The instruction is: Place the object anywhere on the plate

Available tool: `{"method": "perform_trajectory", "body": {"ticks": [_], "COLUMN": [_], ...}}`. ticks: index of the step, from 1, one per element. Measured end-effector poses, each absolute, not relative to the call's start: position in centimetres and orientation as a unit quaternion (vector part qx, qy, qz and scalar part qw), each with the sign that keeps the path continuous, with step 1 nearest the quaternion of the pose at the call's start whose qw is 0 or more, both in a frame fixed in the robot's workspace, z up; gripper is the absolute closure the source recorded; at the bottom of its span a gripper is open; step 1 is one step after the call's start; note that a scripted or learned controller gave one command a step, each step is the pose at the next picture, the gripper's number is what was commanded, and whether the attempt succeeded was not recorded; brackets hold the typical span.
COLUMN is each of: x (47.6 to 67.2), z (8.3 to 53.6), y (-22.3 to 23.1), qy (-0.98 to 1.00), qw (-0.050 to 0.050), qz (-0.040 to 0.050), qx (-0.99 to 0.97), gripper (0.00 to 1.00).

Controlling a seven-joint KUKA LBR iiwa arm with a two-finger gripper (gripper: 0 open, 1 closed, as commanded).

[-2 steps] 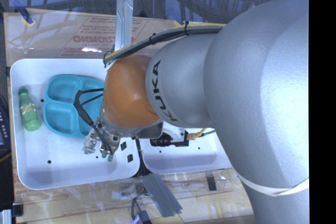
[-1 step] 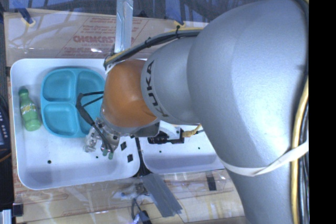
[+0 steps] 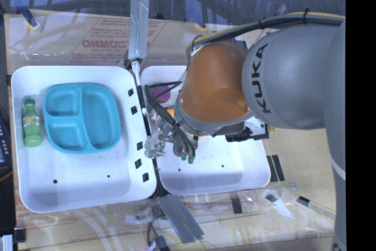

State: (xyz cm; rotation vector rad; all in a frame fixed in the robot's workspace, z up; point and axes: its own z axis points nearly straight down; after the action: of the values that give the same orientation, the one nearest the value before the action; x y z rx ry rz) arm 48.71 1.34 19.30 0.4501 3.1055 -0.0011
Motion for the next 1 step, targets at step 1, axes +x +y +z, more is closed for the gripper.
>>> {"method": "perform_trajectory", "body": {"ticks": [1], "x": [55.85], "z": [29.56], "y": [-7.22], "qy": [0.994], "qw": [0.003], "qz": [-0.0009], "qx": [0.112], "gripper": [1.00]}}
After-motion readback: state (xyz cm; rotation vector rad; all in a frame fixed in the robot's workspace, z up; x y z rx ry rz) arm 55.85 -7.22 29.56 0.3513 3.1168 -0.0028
